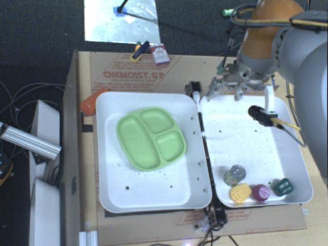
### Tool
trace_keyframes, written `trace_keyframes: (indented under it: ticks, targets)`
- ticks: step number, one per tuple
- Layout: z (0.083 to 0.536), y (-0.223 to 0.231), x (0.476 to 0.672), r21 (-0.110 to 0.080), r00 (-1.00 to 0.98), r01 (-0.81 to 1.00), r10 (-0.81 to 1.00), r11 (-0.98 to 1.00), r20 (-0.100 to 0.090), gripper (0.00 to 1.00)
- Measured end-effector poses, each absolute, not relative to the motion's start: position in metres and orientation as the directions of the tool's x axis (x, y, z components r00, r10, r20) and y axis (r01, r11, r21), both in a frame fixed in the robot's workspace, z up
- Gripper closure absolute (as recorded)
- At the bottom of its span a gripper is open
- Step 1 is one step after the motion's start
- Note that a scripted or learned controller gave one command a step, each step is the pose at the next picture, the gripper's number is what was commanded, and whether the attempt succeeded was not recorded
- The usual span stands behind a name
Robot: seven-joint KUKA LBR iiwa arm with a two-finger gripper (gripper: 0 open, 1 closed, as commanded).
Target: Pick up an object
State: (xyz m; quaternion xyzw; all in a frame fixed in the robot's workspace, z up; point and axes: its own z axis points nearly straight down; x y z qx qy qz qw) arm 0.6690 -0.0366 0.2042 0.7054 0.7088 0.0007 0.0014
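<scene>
The camera view shows the right white bin, where four small, likely light objects are clustered at its near edge, while the gripper is held empty with fingers spread at the far rim.

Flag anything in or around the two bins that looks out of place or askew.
The green divided plate lies skewed in the left bin, its edges not square with the walls. An orange object sits outside that bin's far left corner, on the cardboard. Dark specks dot both bin floors.
</scene>
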Motion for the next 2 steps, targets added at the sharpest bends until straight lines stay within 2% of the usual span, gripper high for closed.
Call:
trace_keyframes:
  ticks: [1,2]
  targets:
    - [0.193,-0.098,0.669,0.002,-0.002,1.0,1.0,0.002,-0.002,0.0]
    - [0.104,-0.141,0.668,0.0,-0.001,1.0,1.0,0.001,-0.001,0.0]
